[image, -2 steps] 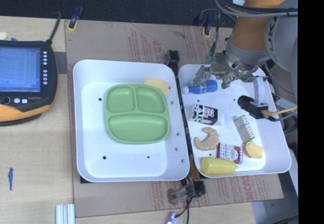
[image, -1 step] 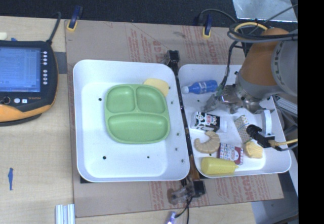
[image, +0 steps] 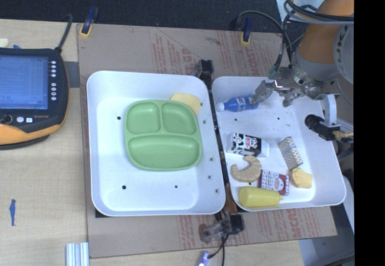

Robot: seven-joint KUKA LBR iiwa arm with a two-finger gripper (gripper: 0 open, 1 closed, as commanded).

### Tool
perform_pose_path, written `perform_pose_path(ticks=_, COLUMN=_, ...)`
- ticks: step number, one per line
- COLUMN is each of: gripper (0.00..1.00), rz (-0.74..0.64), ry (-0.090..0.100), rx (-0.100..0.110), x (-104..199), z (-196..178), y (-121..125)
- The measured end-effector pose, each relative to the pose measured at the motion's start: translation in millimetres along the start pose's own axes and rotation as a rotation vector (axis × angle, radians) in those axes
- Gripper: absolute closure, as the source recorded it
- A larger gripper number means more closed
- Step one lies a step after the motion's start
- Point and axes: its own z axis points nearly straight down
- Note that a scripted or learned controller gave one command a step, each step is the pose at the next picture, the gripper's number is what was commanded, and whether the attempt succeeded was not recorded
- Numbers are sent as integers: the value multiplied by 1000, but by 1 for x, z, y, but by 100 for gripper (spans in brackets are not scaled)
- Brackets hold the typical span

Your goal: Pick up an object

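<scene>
camera view: the gripper (image: pixel 275 93) is seen spread, nothing between its fingers, poised at the far end of the right bin (image: pixel 328 195) just beside the blue bottle (image: pixel 238 104). a slip is judged likely, the bottle being round and lying near the bin wall. the left bin (image: pixel 99 156) bears a green tray (image: pixel 162 135). a tablet (image: pixel 27 93) rests on the bench (image: pixel 42 198).

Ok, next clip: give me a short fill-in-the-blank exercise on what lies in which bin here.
1. The green divided plastic plate lies in the ____ white bin.
2. The small blue plastic bottle lies on its ____ in the right white bin.
3. The pale yellow round object touches the plate's ____ right corner.
4. The yellow cylinder lies along the right bin's ____ edge.

Missing words: left; side; far; near
</scene>
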Motion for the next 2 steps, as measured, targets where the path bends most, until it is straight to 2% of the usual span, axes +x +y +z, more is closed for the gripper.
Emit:
perform_pose_path(ticks=1, gripper=0, rz=-2, ry=-1, rx=4, x=-33, z=59, y=-45)
perform_pose_path(ticks=2, gripper=0, rz=-1, ry=1, rx=1, x=-72, z=58, y=16)
